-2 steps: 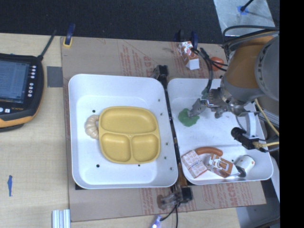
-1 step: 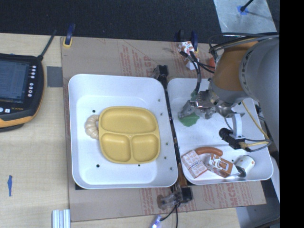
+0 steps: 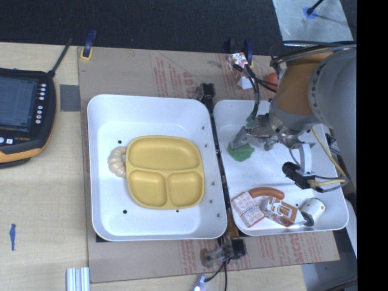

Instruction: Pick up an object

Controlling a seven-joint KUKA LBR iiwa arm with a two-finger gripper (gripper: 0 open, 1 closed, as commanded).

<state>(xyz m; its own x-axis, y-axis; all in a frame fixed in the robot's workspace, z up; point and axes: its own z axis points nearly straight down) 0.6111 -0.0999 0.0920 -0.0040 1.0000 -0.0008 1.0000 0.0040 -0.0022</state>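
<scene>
Altogether two shallow white bins sit side by side on the bench, the left bin (image 3: 103, 162) and the right bin (image 3: 267, 168). Inside the left one lie one yellow divided tray (image 3: 163, 170) with three compartments and one pale, lumpy object (image 3: 116, 160) touching the tray's left edge. Over the upper part of the right bin hangs the grey arm (image 3: 321, 90) with its orange band, and the gripper (image 3: 245, 139) sits low, right at one green object (image 3: 242, 153) by the bin's left wall; whether that object lies between its tips cannot be told. Near the front of the right bin lie one orange sausage-shaped item (image 3: 267, 193), two small printed packets (image 3: 247, 208), and one white round piece (image 3: 313, 208). One handheld controller (image 3: 21, 114) rests at the bench's left edge
</scene>
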